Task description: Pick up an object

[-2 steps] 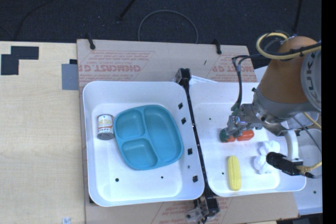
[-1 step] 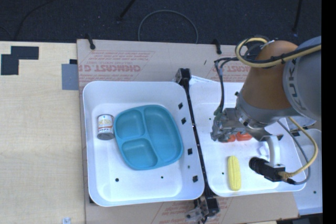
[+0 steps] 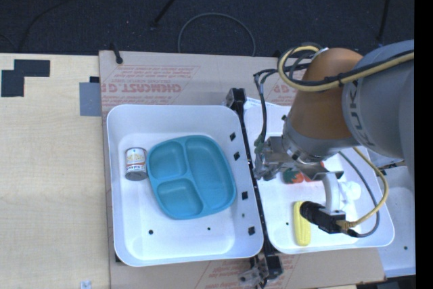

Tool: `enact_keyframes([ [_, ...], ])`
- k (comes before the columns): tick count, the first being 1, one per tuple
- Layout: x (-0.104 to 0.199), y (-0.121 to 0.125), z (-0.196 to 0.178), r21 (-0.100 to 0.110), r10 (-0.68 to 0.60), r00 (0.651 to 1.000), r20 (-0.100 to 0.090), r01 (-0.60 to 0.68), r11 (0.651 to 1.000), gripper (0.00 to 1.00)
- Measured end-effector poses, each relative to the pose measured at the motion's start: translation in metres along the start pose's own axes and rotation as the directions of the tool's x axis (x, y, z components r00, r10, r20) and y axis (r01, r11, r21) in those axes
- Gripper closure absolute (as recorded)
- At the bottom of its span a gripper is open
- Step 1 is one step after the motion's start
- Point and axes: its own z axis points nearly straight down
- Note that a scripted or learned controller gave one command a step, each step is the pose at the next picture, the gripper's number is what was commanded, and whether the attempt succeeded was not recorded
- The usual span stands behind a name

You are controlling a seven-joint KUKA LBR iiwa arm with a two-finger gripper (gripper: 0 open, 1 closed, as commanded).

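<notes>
My gripper (image 3: 268, 166) is low in the right bin (image 3: 379, 240), near that bin's left wall, under the orange-banded wrist. Just to its right lies a small orange and green thing (image 3: 293, 177), partly hidden by the arm. A yellow, banana-like object (image 3: 302, 225) lies toward the front of the same bin, apart from the gripper. In the left bin (image 3: 135, 240) a blue divided plate (image 3: 191, 176) sits in the middle, with a small labelled can (image 3: 136, 163) standing to its left.
The divider (image 3: 247, 166) between the two bins runs right beside the gripper. The bulky arm covers most of the right bin's rear half. A wooden bench top (image 3: 47, 179) stretches out to the left of the bins.
</notes>
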Motion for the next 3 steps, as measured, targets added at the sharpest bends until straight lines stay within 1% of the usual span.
enact_keyframes([
  [1,0.044,-0.014,-0.018,0.0,0.001,1.0,0.0,-0.001,1.0,1.0],
  [2,0.088,-0.022,-0.028,0.0,0.0,1.0,0.0,0.0,1.0,1.0],
  [3,0.087,-0.022,-0.027,0.001,0.001,1.0,0.001,-0.001,1.0,0.0],
])
